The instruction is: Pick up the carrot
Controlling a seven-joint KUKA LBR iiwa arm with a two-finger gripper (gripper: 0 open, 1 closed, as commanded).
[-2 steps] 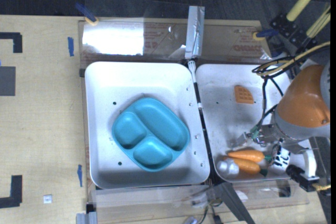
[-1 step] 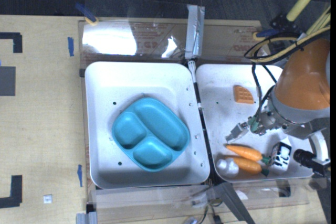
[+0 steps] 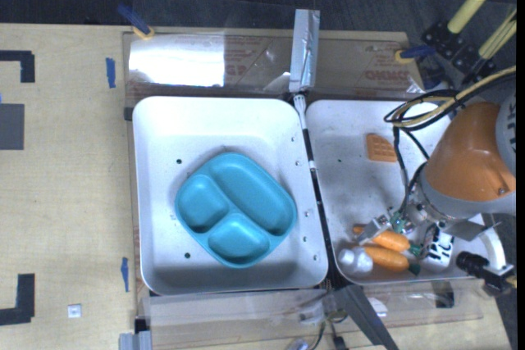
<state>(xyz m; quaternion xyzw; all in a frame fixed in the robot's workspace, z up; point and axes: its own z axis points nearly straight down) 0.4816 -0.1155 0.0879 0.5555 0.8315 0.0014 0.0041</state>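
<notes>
Claw: the gripper [image 3: 417,235] hangs low in the right bin [image 3: 349,139]; I cannot tell its state.
Carrot: the carrot [image 3: 387,258] lies just left of it, beside a second orange piece [image 3: 392,241].
Risk: crowding may cause a wrong grab or a slip.
Surroundings: blue tray [image 3: 236,207] sits far left in the left bin [image 3: 160,127]; wooden bench [image 3: 61,193], dark floor.
</notes>
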